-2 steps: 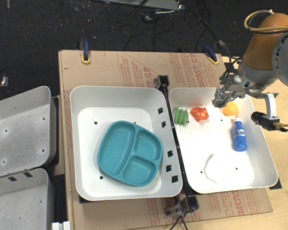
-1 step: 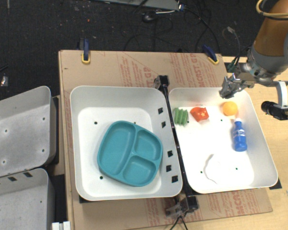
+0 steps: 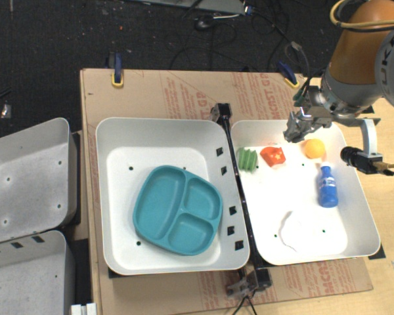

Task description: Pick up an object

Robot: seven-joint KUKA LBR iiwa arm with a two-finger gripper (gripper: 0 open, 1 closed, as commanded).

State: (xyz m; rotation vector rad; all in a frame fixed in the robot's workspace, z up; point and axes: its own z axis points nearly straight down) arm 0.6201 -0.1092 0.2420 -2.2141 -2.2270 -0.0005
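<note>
Nearest, a white scrap (image 3: 287,231) lies at the right bin's (image 3: 361,241) front, then a blue bottle (image 3: 327,188). Farther back sit green pieces (image 3: 248,159), a red piece (image 3: 273,155) and an orange ball (image 3: 314,149). My tool (image 3: 295,134) hovers beside that ball; grip unclear.

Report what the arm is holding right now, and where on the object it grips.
Nothing shows as held. The end effector hangs over the right white bin, between the small red object and the round orange fruit.
</note>
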